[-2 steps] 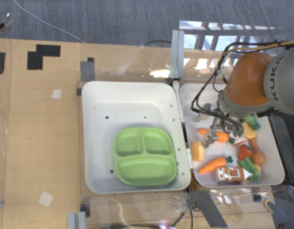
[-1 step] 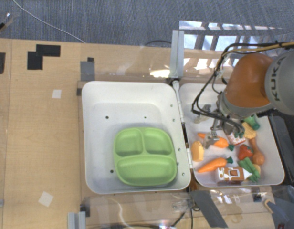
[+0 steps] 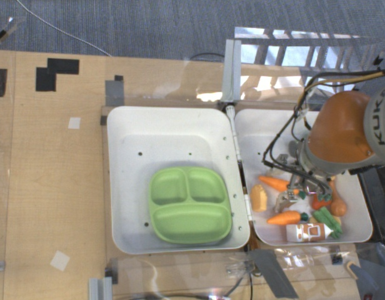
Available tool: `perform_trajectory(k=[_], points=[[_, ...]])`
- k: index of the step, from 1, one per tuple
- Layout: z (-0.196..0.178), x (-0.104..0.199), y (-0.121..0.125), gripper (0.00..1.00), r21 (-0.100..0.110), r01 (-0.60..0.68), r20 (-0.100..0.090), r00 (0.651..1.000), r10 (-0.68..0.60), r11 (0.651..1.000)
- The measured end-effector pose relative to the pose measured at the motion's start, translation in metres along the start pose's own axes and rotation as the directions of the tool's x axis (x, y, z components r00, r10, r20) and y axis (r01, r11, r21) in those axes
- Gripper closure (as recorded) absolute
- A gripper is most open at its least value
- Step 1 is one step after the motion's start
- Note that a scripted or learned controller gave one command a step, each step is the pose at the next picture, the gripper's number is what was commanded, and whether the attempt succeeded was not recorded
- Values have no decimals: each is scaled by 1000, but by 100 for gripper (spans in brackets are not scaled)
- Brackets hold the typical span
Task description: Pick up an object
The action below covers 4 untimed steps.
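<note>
Orange carrots (image 3: 284,218) crowd just below the gripper (image 3: 297,190), finger state unclear, so a descent may glance off.

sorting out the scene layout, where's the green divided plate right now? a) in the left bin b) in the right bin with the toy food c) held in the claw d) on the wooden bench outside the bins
a: the green divided plate lies flat in the left bin, while the carrots and other toy food sit in the right bin under the arm.
</note>
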State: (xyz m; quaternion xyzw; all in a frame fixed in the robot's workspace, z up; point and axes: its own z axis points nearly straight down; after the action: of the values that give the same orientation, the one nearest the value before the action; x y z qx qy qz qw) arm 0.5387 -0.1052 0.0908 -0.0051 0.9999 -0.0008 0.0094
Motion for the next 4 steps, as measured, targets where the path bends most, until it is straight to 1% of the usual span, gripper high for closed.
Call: perform_trajectory(k=[1,2,3,4], points=[[1,-19,20,0,1,-100,-2,995,100,995],[-1,30,-15,0,1,-137,1,991,137,991],[0,6,17,0,0,-130,0,991,130,991],[-1,34,-21,0,1,-20,3,1000,20,1000]])
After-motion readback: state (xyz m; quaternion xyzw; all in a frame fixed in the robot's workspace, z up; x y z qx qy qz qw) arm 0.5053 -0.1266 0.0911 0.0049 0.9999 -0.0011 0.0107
